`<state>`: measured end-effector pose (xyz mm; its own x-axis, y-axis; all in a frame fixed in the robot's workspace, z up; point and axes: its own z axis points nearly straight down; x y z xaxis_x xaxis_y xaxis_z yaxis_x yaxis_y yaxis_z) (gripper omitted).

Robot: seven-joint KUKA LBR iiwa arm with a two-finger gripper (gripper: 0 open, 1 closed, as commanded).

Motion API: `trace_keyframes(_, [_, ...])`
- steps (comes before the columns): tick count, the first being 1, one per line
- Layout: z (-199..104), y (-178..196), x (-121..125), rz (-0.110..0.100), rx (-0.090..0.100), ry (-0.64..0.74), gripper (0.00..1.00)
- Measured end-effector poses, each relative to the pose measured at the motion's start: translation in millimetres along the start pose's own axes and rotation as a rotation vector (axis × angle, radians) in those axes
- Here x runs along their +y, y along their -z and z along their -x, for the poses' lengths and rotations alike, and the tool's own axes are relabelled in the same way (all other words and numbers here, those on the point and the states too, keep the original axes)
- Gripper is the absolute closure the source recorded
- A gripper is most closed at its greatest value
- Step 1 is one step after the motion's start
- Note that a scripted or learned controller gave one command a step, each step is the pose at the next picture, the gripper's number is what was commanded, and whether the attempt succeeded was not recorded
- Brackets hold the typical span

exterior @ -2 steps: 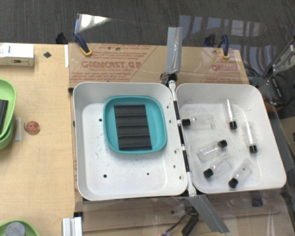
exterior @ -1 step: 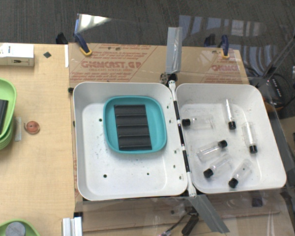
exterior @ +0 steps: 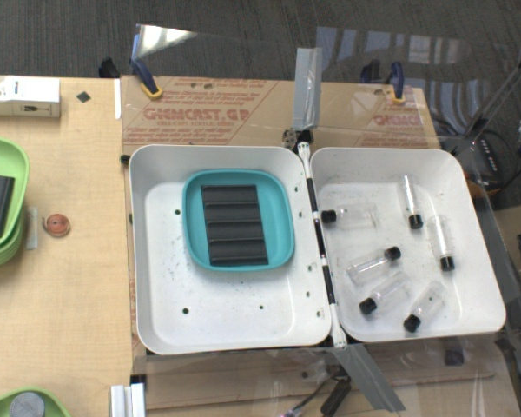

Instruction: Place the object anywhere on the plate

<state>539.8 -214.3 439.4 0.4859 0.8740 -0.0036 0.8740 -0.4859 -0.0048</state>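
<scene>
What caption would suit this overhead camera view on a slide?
Teal plate with a dark ribbed insert in the left bin; clear black-capped vials scattered in the right bin.

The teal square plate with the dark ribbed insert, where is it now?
The teal square plate lies flat in the left white bin, toward its upper middle, just left of the divider from the right white bin holding the clear black-capped vials.
</scene>
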Motion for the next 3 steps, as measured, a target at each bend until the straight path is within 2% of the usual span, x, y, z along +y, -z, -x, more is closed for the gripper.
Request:
trace_keyframes(1, [16,1,-33,0.001,0.001,-0.163,0.00])
trace_keyframes(2, [20,1,-33,0.002,0.001,-0.267,0.00])
trace_keyframes(3, [33,1,-52,0.000,0.001,-0.394,0.00])
